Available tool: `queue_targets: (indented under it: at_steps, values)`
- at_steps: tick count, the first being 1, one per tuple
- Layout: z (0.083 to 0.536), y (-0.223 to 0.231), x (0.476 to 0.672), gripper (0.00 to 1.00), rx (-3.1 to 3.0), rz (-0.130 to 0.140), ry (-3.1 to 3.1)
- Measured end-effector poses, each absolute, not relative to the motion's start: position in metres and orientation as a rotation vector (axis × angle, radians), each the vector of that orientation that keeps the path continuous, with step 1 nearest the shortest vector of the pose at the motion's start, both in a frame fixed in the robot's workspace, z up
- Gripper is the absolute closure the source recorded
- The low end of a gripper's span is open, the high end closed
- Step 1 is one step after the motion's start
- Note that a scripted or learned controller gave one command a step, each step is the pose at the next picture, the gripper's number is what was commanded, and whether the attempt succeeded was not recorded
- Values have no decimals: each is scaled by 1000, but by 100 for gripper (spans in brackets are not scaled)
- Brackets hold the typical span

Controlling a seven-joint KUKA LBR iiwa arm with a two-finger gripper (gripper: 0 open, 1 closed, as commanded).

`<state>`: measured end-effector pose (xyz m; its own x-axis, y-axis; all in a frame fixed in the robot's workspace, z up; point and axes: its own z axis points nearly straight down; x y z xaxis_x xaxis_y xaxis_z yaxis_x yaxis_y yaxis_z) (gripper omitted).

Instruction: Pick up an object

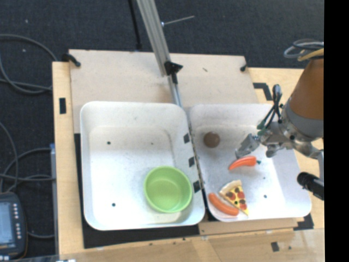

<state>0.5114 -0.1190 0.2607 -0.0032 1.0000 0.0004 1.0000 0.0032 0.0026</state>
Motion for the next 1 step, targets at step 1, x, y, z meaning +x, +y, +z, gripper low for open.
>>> queue_targets:
  at_steps: [1]
  values:
    - [261, -119, 511, 0, 2219, 3, 2222]
